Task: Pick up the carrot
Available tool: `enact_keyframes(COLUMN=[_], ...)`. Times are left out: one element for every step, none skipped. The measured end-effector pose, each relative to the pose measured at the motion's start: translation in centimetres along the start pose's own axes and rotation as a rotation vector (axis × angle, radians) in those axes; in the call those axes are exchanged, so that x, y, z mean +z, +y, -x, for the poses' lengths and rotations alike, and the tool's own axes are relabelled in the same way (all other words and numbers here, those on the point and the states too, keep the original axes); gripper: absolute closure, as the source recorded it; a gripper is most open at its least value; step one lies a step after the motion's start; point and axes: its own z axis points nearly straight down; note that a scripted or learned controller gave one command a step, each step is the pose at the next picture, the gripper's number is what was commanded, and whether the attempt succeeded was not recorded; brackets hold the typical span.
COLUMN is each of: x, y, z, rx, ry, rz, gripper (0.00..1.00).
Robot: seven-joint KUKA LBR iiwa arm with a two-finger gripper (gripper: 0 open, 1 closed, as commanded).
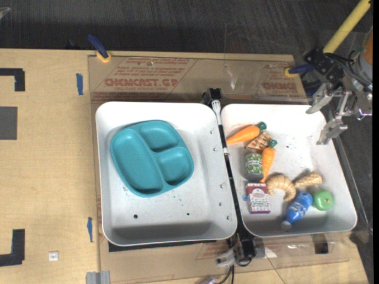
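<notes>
Two carrots lie in the right bin (296,120). The larger carrot (243,134) is orange with a green top and rests near the bin's upper left, pointing left. A smaller carrot (268,158) lies just below it, tip down. My gripper (323,119) hangs over the bin's upper right corner, well to the right of both carrots. Its two fingers are spread apart with nothing between them.
Beside the carrots sit a small brown item (260,142), a green can (253,165), a red box (257,197), a croissant (281,184), a bread piece (309,179), a blue bottle (296,209) and a green apple (323,201). A teal divided plate (152,155) lies in the left bin (118,218).
</notes>
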Motion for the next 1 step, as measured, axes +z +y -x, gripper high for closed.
enact_keyframes(x=[13.81], y=[3.74], z=[-3.37], rx=[-0.070], ry=[-0.011], rz=[-0.004], gripper=[0.00])
